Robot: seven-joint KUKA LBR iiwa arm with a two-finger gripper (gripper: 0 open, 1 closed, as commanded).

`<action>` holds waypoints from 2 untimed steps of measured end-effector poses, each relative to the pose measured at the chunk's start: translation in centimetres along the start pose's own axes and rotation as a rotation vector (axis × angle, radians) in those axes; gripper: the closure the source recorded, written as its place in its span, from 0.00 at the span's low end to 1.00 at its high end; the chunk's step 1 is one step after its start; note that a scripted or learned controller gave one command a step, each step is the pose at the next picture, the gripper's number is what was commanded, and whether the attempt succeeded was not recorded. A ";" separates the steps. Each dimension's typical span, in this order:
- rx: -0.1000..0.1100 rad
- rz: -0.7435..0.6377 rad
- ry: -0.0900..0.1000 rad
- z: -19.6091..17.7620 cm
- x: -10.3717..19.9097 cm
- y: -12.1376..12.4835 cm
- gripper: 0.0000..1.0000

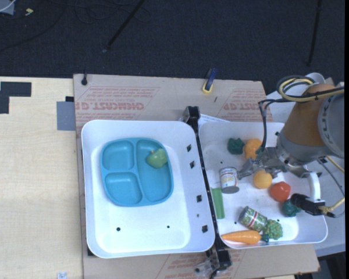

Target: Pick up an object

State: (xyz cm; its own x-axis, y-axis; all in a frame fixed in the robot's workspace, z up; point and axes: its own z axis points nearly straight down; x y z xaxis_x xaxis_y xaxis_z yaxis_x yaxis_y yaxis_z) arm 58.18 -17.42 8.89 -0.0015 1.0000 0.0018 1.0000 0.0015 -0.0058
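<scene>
arm point(305, 124) slants down over right bin point(314, 232).

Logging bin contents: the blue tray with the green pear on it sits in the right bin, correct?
Wrong bin. The camera view shows the blue tray, with the green pear on it, in the left bin. The gripper works over the right bin.

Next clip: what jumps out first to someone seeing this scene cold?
The blue divided plate in the left bin, with a small green item in its upper right compartment. Then the right bin, crowded with small things: a tin can, a carrot, a red ball. The arm's gripper sits low among them.
</scene>
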 end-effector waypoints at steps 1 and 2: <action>-0.002 0.003 0.000 0.1 0.0 0.0 0.00; -0.001 0.008 0.000 -0.9 -0.1 -0.1 1.00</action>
State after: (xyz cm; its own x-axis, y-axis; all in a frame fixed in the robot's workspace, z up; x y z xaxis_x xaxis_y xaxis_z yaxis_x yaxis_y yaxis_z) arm 58.12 -17.54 9.79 0.0062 1.0000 0.0021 1.0000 -0.0062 -0.0046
